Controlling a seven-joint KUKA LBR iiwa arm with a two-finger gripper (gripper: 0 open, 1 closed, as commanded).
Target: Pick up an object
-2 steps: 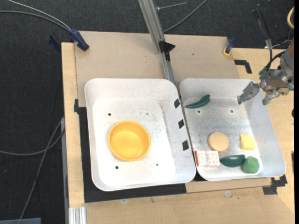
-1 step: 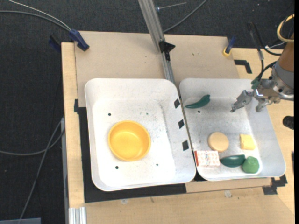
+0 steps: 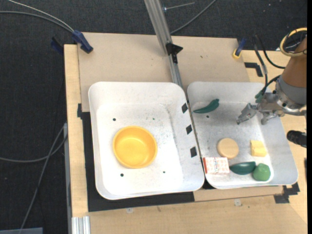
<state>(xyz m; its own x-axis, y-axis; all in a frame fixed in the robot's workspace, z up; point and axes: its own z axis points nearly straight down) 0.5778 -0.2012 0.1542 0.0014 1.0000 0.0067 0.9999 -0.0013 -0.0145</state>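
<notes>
Robotics lab: clamped wooden bench, two white bins, loose cables.

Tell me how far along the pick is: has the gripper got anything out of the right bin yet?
Nothing looks done: the gripper hangs above the right white bin, open, nothing between its fingers. In hand: positioning near the bin's upper right. Left: the grasp and lift. The round tan disc, yellow block, green ball, two dark green curved pieces and small red-and-white packet lie untouched; the yellow bowl sits in the left bin.
</notes>
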